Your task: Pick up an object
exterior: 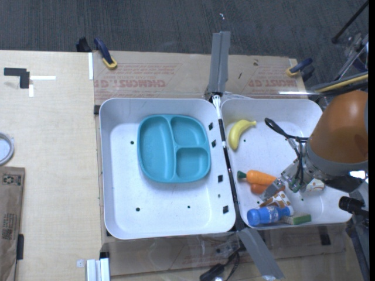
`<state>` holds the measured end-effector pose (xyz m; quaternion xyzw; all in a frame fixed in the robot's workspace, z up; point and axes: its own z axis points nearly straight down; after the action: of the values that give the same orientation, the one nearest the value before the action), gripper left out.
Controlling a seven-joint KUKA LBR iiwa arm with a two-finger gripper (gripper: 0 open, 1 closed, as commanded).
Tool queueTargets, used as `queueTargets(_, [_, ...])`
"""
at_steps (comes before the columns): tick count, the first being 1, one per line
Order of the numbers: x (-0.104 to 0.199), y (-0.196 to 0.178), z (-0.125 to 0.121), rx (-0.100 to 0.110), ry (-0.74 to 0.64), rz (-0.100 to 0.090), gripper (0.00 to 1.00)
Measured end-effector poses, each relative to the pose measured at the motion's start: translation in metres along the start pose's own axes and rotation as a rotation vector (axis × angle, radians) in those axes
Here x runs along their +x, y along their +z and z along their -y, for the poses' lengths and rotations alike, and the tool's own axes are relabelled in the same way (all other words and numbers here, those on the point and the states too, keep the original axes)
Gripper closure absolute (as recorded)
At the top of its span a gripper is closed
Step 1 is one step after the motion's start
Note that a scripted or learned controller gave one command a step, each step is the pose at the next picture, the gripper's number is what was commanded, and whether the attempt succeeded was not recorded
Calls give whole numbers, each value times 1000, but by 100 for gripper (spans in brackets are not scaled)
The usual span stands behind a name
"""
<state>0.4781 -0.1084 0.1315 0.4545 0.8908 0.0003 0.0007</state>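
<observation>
Camera view, from above at a slant: two shallow white bins sit side by side on the surface, the left bin carrying a blue divided plate laid flat near its middle, well apart from the work; the right bin gathers the candidate objects, so the arm reaches in from the right and hangs low over its near half; the claw is lowered among a cluster at the bin's front, close to a carrot on its left and above a blue bottle lying on its side, with a small green block just beside the bottle; whether the claw is apart, together or clamped on anything cannot be told, the wrist and clutter masking its tip; a banana lies apart toward the bin's far left corner, untouched; judged from this posture, the step in hand is a descent or closure on the clustered items, where crowding could spoil the grasp.
</observation>
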Motion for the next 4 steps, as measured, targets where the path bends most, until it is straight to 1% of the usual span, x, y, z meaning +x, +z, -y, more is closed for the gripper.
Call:
queueTargets(1, [-40,34,-31,-5,2,3,0])
queueTargets(2, [-40,25,-31,-7,5,3,100])
queueTargets(3, [-27,18,-42,1,-8,-1,100])
queueTargets(4, [-27,18,-42,1,-7,0,0])
